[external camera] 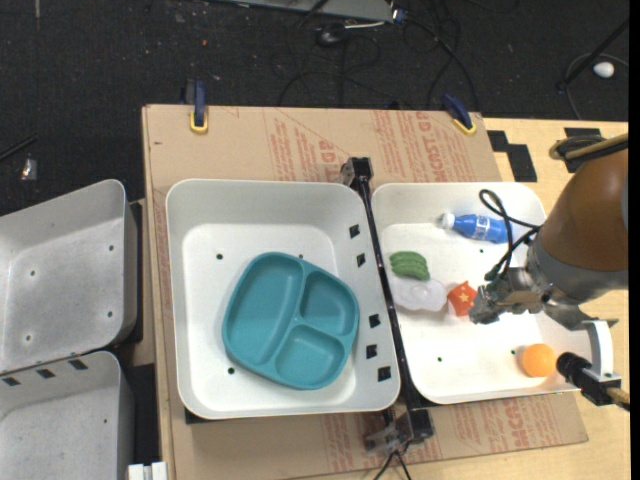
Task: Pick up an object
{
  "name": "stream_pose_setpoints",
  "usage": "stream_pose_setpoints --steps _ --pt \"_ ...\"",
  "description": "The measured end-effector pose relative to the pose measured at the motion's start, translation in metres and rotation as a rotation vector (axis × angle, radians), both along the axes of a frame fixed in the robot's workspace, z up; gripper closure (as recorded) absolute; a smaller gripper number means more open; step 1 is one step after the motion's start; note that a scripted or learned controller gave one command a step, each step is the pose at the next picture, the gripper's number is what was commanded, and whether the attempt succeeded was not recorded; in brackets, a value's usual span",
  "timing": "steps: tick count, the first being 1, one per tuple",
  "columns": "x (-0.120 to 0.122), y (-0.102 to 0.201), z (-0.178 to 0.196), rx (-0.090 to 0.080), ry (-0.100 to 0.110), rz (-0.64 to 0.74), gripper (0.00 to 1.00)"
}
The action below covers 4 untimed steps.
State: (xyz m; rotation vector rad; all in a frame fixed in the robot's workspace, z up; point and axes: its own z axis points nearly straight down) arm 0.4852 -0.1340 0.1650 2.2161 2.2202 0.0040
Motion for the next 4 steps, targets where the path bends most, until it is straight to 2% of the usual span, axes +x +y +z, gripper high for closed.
stream_pose_setpoints --steps 2,3,4 --pt "0.012 0.002 0.082 0.000 0.000 0.001 1.00" --pt "0.033 0.043 0.082 0.002 0.003 0.005 1.00" --pt "0.057 0.099 0.073 0.003 0.004 0.006 1.00"
